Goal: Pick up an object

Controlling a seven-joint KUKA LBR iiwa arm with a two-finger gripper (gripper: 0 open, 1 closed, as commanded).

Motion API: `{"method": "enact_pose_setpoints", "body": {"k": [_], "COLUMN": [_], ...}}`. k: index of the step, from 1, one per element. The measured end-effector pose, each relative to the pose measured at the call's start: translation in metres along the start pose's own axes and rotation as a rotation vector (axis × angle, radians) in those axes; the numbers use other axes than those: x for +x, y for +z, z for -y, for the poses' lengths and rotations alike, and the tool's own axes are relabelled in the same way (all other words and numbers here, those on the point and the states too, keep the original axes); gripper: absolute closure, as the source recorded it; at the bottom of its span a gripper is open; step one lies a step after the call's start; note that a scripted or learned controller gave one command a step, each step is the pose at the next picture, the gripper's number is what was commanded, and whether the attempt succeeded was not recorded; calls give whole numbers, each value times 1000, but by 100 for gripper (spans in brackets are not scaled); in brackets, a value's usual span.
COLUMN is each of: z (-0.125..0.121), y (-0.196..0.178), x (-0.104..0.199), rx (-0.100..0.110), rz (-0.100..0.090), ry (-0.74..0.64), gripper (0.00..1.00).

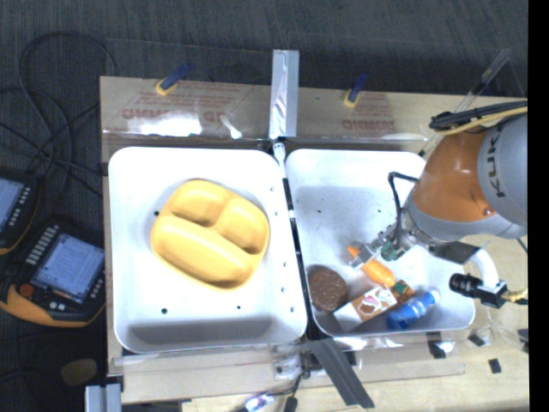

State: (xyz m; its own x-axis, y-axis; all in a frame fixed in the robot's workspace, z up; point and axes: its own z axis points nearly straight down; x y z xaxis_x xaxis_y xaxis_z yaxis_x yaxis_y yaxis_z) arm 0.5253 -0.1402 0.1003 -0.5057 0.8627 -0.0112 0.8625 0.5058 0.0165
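Your gripper (388, 249) is low in the right bin (343, 196), just beside the orange carrot-like piece (378, 272), but you cannot tell how it is set, and nothing looks lifted yet, so the pick is still to do. Near it lie a brown cookie (327, 287), a small carton (372, 303) and a blue bottle (410, 309); the left bin (137, 316) holds a big yellow bun (210, 232). The surface (120, 101) is pale wood over dark carpet (257, 15), a handheld controller (53, 271) at the far left.
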Motion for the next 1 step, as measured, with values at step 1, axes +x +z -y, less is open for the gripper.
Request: {"method": "enact_pose_setpoints", "body": {"k": [1], "z": [-72], "y": [-96], "x": [47], "rx": [18], "rz": [-10], "ry": [124], "gripper": [100]}}
